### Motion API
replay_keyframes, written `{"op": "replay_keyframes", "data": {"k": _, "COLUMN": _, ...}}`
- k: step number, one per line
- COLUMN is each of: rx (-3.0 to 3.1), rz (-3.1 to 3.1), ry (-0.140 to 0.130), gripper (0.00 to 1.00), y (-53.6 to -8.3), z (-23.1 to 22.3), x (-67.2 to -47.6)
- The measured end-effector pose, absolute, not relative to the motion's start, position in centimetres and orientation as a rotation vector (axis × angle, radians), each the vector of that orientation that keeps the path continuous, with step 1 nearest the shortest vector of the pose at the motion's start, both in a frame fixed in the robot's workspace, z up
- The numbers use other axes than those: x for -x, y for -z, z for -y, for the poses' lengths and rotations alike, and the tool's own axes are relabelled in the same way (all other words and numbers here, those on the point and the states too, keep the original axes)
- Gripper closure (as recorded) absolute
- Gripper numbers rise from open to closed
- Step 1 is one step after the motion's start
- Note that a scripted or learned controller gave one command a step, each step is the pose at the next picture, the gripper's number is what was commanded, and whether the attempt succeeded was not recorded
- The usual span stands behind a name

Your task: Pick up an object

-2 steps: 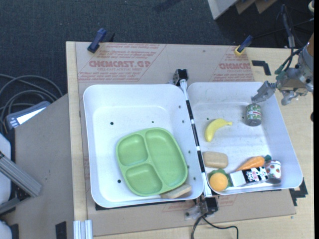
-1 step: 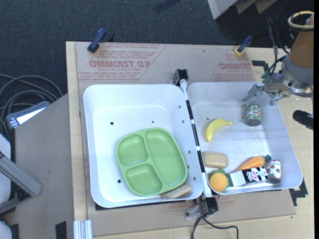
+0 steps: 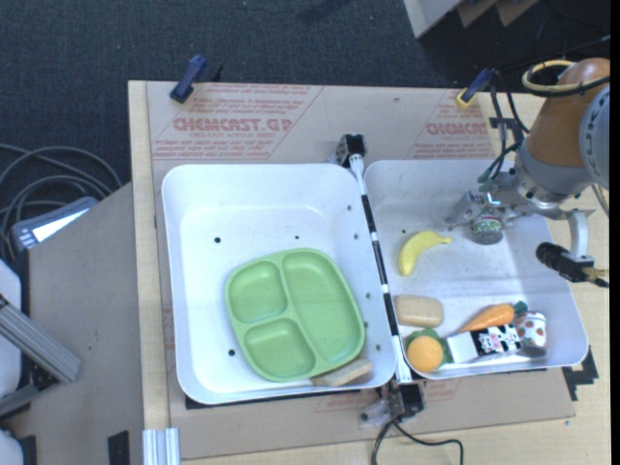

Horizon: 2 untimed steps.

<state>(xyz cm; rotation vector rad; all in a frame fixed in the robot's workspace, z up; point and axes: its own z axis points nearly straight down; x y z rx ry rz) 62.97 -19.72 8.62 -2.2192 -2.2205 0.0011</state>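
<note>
— What's on your screen, biggest things first?

— I see the worktop [image 3: 291, 114], a brown board with red print, carrying two white bins side by side. The left bin [image 3: 194, 221] holds a green tray [image 3: 294, 314] with three compartments, and a tan block [image 3: 341, 375] is tucked under the tray's near edge. The right bin [image 3: 567, 303] has all the small items.

— And the arm?

— The arm [image 3: 567, 129] comes in from the right (grey, with the orange band above the wrist) and reaches down into the far part of the right bin. The pincer [image 3: 481, 220] sits low over the bin floor there. I cannot tell how far apart it stands, nor whether anything is in it.

— Where are the things to pick?

— All in the right bin. A banana [image 3: 418, 250] lies near the middle, just left of the pincer. Towards the near side there's a carton [image 3: 504, 341] with a carrot [image 3: 493, 318] resting along it, a beige soap [image 3: 419, 311] by the divider, and an orange [image 3: 425, 353] right below that, touching the carton's end.
</note>
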Motion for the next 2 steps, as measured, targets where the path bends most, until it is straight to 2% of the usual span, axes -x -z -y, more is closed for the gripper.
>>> {"op": "replay_keyframes", "data": {"k": 1, "rx": 2.221, "rz": 2.224, "ry": 0.001, "gripper": 1.0, "y": -9.7, "z": 19.7, "x": -63.1}}
{"op": "replay_keyframes", "data": {"k": 2, "rx": 2.217, "rz": 2.217, "ry": -0.008, "gripper": 1.0, "y": -8.6, "z": 13.8, "x": -66.6}}
